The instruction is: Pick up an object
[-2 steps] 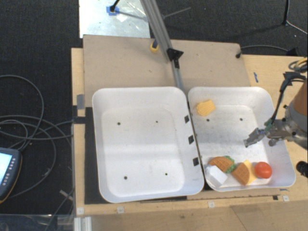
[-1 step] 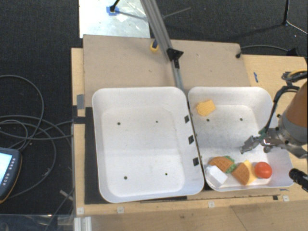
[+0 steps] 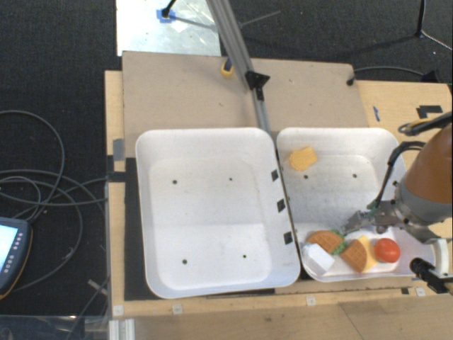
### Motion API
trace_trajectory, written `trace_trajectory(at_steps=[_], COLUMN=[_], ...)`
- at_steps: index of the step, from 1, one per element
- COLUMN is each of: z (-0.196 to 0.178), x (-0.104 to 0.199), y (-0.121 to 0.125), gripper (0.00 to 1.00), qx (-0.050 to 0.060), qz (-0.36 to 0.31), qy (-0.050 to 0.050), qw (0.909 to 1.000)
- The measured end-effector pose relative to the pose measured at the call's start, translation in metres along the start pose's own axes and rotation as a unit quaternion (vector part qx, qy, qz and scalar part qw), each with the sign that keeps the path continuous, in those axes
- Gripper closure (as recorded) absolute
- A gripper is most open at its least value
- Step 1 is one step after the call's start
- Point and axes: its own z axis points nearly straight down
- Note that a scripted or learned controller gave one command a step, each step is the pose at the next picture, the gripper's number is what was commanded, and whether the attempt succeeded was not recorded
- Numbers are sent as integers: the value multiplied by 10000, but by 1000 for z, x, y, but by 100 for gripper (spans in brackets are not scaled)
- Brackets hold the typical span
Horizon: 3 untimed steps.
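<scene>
The right bin [image 3: 340, 190] holds the objects. A yellow chunk [image 3: 302, 159] lies alone near its far left corner. Along the near edge sit a brown bun-like piece [image 3: 325, 241], a white block [image 3: 318, 259], an orange-yellow wedge [image 3: 358, 253] and a red ball [image 3: 386, 249]. My gripper [image 3: 359, 222] reaches in from the right and hangs low just behind the wedge and the red ball. Nothing can be seen held in it.
The left bin [image 3: 205, 211] lies beside the right one, and black clips [image 3: 280, 205] line the shared wall. A grey pole [image 3: 237, 44] slants down from the top to the bins' far junction. The arm's orange band [image 3: 433, 172] overhangs the right bin's right rim.
</scene>
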Motion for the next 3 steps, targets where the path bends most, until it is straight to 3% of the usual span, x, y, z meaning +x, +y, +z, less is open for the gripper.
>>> trace_trajectory(at_steps=[1,3], z=[-13,-120], x=[-1,2], y=[2,6], gripper=[100,100], qx=[-32,-59], qz=[0,-26], qy=[-11,-23], qw=[10000,10000])
